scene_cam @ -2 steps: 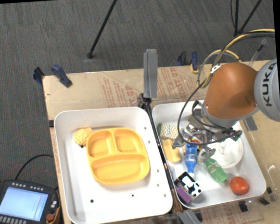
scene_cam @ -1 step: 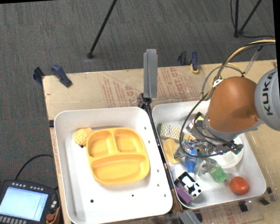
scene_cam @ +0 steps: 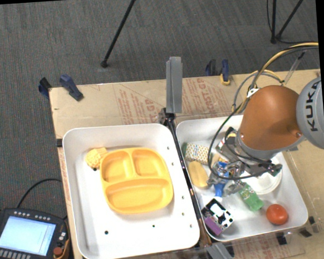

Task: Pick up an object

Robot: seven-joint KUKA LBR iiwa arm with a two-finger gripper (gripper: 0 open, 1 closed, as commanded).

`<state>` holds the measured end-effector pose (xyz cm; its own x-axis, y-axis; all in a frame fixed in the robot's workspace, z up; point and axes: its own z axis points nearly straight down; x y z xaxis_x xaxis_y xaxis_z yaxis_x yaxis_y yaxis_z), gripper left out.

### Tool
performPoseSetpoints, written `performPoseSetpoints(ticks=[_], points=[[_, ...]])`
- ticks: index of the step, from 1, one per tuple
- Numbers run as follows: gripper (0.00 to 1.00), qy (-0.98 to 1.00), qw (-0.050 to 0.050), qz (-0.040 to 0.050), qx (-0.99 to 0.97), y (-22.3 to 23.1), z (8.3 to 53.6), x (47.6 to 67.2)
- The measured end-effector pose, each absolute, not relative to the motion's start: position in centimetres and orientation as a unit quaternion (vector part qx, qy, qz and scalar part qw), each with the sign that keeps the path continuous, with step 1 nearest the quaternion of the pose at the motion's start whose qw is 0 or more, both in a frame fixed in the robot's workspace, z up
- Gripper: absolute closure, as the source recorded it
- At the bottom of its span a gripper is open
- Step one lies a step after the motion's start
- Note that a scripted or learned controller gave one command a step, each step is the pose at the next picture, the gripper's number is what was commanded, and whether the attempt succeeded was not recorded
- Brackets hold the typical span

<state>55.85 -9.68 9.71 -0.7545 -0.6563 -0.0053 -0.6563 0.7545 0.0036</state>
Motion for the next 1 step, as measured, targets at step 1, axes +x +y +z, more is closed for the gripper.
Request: performPoseSetpoints(ticks=[1], points=[[0.0,0.937,0.002,0.0028,-0.35,-9.69,9.67,55.83]])
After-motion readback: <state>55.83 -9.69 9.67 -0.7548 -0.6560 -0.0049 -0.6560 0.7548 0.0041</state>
